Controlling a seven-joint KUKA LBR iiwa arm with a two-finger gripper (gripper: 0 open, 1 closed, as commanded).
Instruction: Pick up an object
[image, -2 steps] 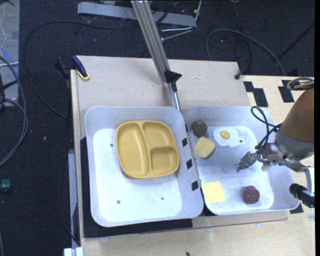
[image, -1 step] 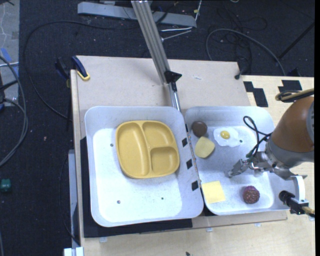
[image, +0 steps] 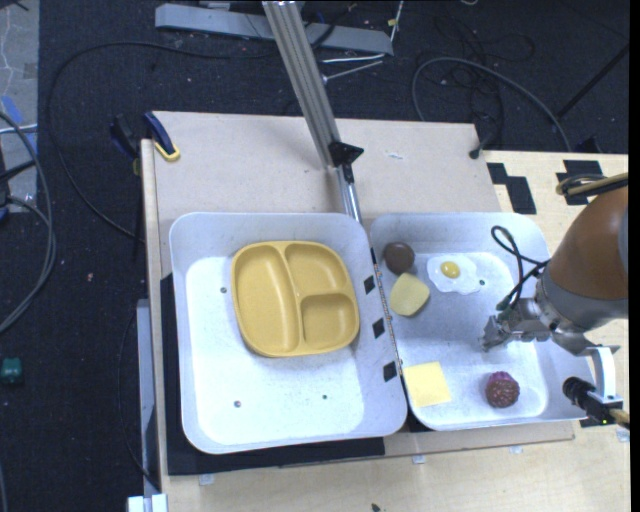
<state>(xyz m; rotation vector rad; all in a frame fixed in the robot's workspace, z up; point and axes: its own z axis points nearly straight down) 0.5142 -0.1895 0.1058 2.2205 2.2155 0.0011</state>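
Jaws (image: 492, 338) (state unclear), low over right bin (image: 520, 420), purple ball (image: 502, 389) just below

Even, bright overhead light, soft shadows, mild glare on the white bins (image: 200, 300), slightly grainy focus.

Your arm (image: 598, 262) shows a rounded orange band above a smooth grey wrist section. A thin black cable (image: 512, 262) loops beside it. The claw (image: 497, 335) is a small cluster of dull grey metal parts. A white bracket (image: 603, 372) sits by the wrist.
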